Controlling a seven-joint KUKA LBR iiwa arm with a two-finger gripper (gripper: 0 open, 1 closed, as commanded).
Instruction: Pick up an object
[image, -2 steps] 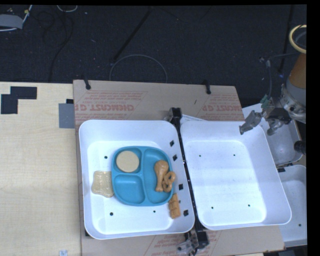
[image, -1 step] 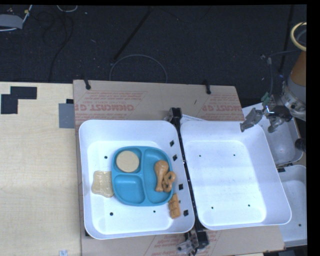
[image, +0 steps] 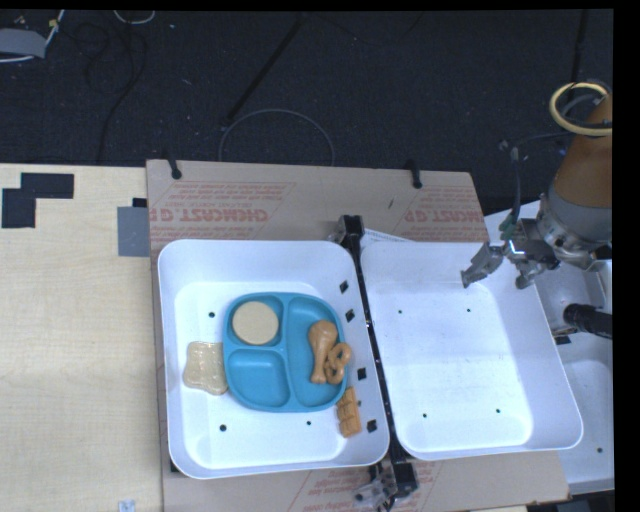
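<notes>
Pretzel (image: 329, 353) (left bin) far from tool (image: 497, 266)

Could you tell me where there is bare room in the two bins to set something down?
The right bin's floor is bare below the gripper. The left bin is crowded: blue tray, cracker at its left, pretzel pieces by the divider.

Cardboard sheet (image: 300, 205) bears inverted red "CHEMCAST GP" print.
</notes>
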